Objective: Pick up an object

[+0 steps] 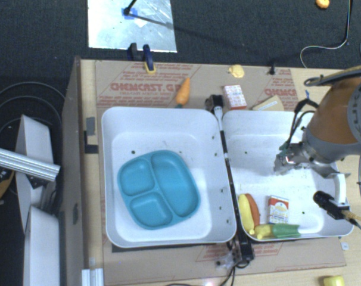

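In the right bin lie several small objects along the front wall: a yellow banana-like piece, an orange-red piece, a small red and white box, a green piece and a yellow piece. My gripper hangs low over the middle right of that bin, above and to the right of these objects, apart from them. The arm's orange band covers much of the wrist.
The left bin holds a blue divided plate. Behind the bins on the cardboard lie an orange carrot, a small pink box and a yellow piece. A black part of the arm juts over the right bin's front right.
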Controlling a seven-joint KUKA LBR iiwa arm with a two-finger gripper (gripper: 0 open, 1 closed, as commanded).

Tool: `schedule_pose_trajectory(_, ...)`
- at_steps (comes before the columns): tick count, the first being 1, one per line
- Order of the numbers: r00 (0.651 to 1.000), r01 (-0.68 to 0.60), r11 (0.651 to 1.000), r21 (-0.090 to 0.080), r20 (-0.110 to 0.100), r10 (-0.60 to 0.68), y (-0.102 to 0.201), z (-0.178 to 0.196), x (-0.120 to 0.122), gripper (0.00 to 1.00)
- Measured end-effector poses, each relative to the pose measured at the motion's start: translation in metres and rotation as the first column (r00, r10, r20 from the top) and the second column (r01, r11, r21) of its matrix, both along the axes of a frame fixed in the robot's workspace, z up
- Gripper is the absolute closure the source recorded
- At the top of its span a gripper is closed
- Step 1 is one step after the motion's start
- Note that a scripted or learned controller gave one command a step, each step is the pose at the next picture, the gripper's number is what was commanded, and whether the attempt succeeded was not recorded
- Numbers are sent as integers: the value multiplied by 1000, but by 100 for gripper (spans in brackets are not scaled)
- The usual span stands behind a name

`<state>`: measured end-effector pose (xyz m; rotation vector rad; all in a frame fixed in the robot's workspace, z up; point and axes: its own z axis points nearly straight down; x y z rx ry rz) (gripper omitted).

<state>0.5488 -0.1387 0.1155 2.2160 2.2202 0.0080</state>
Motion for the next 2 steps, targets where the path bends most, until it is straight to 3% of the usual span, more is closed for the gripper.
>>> schedule_pose_trajectory(1, 1000, -1, 1000, 1, 1, 1, 0, 10, 1, 100)
schedule_pose_trajectory(2, 1000, -5, 1000, 1, -6, 5, 17, -33, 30, 100)
